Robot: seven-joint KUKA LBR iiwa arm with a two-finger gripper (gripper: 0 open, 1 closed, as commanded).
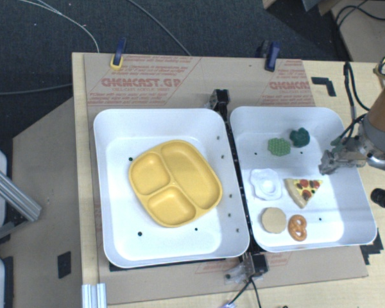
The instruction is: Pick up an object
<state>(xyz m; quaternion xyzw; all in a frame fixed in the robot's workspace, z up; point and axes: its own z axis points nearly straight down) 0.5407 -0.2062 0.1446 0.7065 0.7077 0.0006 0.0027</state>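
The right bin holds several toy foods. At its back lie a light green bumpy piece and a dark teal piece. Nearer the front are a white fried egg, a pizza slice, a round tan cookie and a pretzel. My gripper hangs over the right side of this bin, to the right of and slightly behind the pizza slice, apart from every item. The grey arm enters from the right edge.
The left bin contains a yellow divided plate. A black hinge strip runs between the bins. Clamps sit on the board's far edge, and cables hang at the right.
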